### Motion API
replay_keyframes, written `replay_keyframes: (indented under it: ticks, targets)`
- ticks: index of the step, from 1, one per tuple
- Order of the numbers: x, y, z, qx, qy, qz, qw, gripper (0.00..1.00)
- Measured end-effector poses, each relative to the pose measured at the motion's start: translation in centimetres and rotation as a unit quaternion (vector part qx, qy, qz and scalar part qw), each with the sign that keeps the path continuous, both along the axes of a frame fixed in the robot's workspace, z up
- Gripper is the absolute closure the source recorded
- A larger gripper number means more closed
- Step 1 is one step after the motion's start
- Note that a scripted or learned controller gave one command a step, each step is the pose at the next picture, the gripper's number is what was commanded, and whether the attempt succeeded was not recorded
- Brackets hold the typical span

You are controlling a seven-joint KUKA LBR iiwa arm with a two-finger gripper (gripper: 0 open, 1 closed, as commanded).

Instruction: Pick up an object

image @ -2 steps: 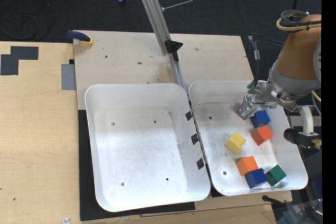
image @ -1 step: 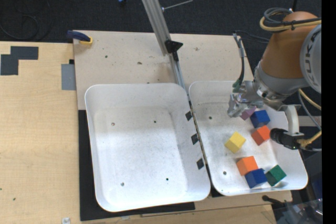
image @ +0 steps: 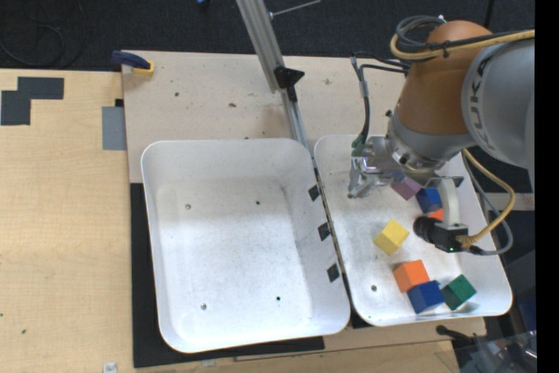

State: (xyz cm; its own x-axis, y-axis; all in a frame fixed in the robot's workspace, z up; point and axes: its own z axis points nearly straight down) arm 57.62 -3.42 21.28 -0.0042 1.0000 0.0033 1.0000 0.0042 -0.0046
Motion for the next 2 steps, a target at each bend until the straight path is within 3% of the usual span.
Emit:
replay_keyframes:
  ticks: [2]
  targets:
    - [-1.3,12.2,0.5,-0.0005,0.000,0.001,1.0000,1.00]
